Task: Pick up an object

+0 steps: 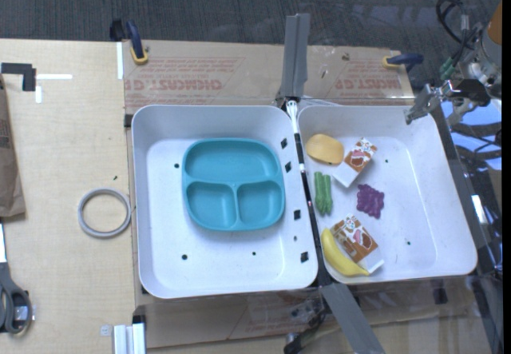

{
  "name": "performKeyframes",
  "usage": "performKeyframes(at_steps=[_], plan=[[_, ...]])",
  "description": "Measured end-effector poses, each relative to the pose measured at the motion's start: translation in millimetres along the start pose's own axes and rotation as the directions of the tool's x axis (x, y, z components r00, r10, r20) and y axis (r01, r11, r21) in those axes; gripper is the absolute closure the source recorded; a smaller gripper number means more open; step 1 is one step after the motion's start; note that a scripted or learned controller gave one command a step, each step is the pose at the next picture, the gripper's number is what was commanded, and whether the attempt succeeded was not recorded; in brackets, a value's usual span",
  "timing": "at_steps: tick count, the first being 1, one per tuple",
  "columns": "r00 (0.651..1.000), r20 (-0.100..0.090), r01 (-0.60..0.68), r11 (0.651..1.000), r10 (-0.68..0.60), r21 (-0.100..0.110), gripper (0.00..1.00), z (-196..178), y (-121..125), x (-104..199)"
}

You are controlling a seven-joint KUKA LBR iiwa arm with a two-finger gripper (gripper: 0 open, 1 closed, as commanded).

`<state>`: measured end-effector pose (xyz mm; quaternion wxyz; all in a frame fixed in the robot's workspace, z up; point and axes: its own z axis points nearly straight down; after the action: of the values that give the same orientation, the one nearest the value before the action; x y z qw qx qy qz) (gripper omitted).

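- Toys cluster along the right bin's (447,184) left wall: yellow bun (324,149), green pod (322,192), purple grapes (370,200), banana (342,256), two cartons, all untouched.
- Gripper (423,105) hovers over the bin's far right corner; its grasp can't be told, likely poised to descend.
- Blue tray (234,184) fills the left bin.

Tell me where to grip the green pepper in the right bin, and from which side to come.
Grip the green pepper across its narrow middle, coming straight down from above. It lies flat and elongated, running top to bottom in the camera view near the right bin's left wall, so the fingers would probably best close left-right across it. The white carton sits close at its upper right, so stay low on it.
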<state>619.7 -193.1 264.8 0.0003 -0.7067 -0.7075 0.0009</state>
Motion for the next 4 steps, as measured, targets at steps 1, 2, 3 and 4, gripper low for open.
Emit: performKeyframes(at_steps=[1, 2, 3, 4], plan=[[0.992, 0.0, -0.129, 0.992, 0.129, -0.003, 0.0, 142, 1, 40], [0.993, 0.009, 0.115, 0.993, -0.115, -0.036, 0.0, 158, -72, 81], [0.978, 0.0, 0.209, 0.978, -0.209, -0.003, 0.0, 173, -118, 51], [0.979, -0.001, 0.204, 0.979, -0.204, -0.003, 1.0, 164, -117, 51]])
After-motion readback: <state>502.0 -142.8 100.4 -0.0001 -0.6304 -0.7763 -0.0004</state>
